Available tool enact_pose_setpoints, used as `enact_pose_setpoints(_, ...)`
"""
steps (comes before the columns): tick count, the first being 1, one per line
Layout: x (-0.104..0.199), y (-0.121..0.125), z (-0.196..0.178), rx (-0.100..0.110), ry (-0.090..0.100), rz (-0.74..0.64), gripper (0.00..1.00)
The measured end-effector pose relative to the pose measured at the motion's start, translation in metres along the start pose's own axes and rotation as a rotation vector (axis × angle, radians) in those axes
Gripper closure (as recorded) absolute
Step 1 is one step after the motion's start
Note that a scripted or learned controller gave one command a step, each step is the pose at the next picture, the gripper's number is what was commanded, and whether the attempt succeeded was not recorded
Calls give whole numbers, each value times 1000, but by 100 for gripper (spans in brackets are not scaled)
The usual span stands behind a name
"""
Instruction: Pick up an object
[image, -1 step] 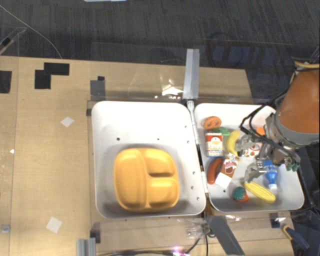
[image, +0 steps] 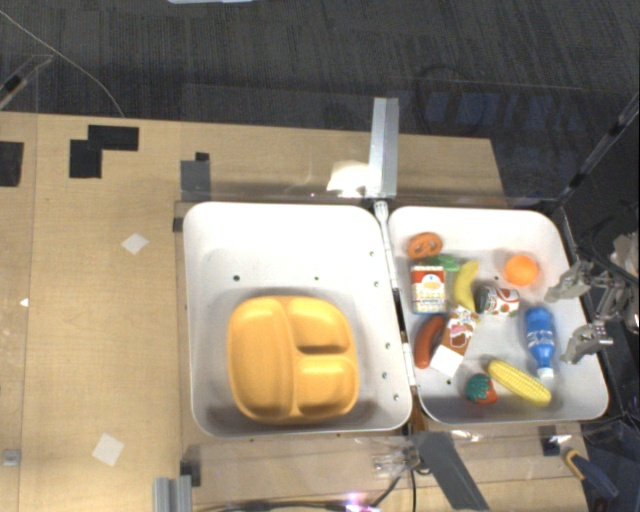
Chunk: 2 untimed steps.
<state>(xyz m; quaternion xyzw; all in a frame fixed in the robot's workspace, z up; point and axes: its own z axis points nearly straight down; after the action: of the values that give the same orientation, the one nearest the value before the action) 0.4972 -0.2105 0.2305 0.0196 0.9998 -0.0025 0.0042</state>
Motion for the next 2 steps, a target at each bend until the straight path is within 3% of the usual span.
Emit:
enact_pose_setpoints(1,-73,70,29,-5,0,275,0)
enact_pose_setpoints(2,-80,121,107,-4,8,730,0)
